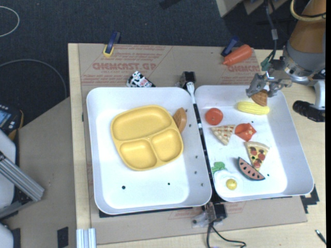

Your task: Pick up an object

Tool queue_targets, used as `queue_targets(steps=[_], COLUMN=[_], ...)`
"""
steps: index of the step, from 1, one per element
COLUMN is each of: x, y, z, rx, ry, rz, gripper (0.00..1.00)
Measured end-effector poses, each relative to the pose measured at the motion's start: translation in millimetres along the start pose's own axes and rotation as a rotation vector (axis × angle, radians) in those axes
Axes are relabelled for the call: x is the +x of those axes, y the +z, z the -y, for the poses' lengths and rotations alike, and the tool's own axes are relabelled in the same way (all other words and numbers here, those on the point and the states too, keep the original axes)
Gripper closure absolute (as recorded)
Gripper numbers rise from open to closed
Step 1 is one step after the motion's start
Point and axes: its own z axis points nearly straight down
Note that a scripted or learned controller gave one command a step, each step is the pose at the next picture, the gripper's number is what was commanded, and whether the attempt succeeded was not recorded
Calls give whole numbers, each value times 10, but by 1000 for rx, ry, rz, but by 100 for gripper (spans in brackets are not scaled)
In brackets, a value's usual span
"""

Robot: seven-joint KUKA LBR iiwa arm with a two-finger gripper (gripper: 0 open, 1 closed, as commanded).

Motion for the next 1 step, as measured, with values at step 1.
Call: queue_targets(steps=[1], x=[-3], y=[-240], z=[-13], rx=[2], ry=[-1], rz=[-1], gripper=[100])
